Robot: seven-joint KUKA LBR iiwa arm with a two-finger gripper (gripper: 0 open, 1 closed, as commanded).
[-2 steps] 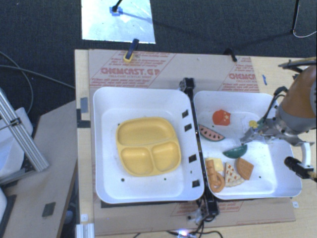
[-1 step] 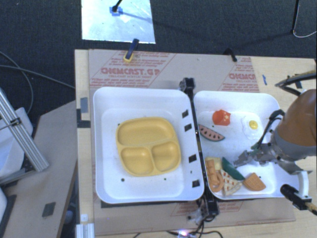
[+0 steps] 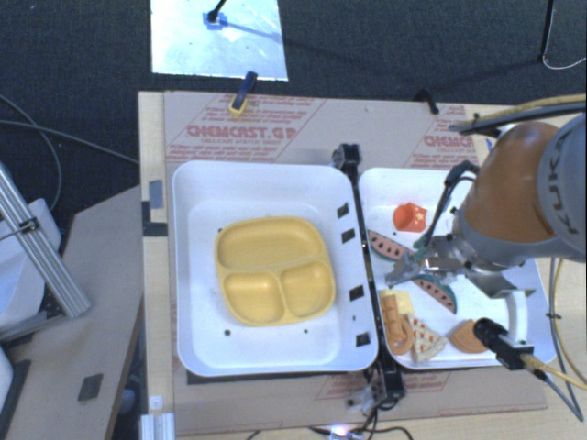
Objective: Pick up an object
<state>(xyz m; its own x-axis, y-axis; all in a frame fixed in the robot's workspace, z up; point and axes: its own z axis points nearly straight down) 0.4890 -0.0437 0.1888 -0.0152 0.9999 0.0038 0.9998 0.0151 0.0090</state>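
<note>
**Arm low over right bin, fingers over the toy food**

Camera view. Two white bins sit side by side on a cardboard sheet (image 3: 275,131) that covers the bench. The left bin (image 3: 197,246) carries a yellow divided plate (image 3: 273,269), lying near the bin's centre, with one long compartment toward the far edge and two smaller ones toward the near edge.

The right bin (image 3: 385,186) carries the toy food. An orange-red piece (image 3: 410,215) lies toward the far edge. A brown sausage-like piece (image 3: 385,245) lies near the left wall, beside the divider between the bins. A second long brown piece (image 3: 437,291) lies near the bin's middle, partly under the arm. At the near left corner sit a waffle-like piece (image 3: 395,314) and a tan wedge (image 3: 426,340), touching each other. A brown rounded piece (image 3: 468,336) lies along the near edge, just right of the wedge.

The arm (image 3: 518,191) comes in from the right, its orange band over the right bin's far right corner. The gripper (image 3: 406,266) points left, over the bin floor between the two long brown pieces. Fingers (image 3: 398,274) appear spread a little; nothing is seen between them.

Beyond the bench, a shiny square sheet (image 3: 218,26) lies on the dark floor.
</note>
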